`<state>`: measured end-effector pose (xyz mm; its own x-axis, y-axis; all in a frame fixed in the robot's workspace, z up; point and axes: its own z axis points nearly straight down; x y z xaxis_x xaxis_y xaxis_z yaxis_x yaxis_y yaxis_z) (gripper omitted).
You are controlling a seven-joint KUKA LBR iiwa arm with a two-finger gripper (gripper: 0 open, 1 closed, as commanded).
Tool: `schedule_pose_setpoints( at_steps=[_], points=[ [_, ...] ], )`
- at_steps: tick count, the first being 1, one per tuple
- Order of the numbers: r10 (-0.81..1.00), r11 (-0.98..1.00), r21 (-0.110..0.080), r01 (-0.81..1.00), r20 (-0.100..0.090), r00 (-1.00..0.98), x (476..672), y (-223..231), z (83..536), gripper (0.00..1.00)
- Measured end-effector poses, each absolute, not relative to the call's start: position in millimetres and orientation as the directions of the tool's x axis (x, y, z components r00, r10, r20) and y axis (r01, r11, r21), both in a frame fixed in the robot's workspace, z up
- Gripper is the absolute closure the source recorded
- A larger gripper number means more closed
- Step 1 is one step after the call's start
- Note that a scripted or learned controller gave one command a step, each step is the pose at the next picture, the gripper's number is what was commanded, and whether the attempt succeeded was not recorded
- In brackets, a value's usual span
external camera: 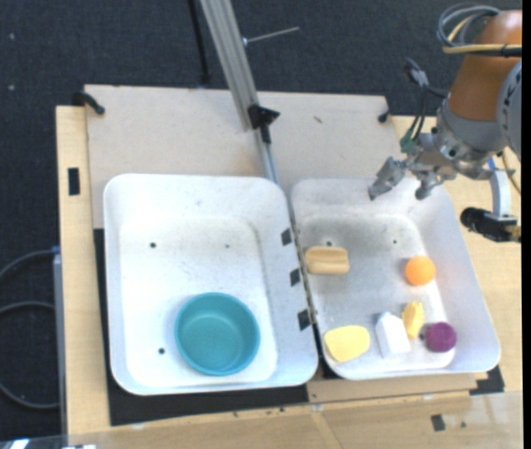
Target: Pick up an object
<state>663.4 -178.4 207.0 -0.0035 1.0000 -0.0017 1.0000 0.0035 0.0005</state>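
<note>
My gripper [401, 186] hangs over the far edge of the right bin [359, 199], open, with nothing between its two spread fingers. Below it in that bin lie a tan bread-like block [326, 260], an orange ball [420, 270], a small yellow piece [414, 318], a white block [392, 335], a pale yellow lump [346, 342] and a purple ball [439, 336]. The gripper is well above and behind all of them, nearest the orange ball.
The left bin [153, 213] holds a teal bowl [216, 333] near its front. A slanted metal post [233, 59] rises at the back between the bins. The arm's orange band [480, 64] sits at the far right.
</note>
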Motion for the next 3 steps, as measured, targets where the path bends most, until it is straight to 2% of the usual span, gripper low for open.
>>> schedule_pose_setpoints(
  at_steps=[1,2,3],
  points=[
    [1.000,0.004,0.000,1.000,-0.003,-0.004,663.3,-179,207,0.00],
    [1.000,0.005,-0.004,1.000,-0.001,-0.005,672.1,-175,153,0.00],
    [1.000,0.006,-0.003,1.000,-0.002,-0.006,671.3,-176,100,0.00]
  ],
)
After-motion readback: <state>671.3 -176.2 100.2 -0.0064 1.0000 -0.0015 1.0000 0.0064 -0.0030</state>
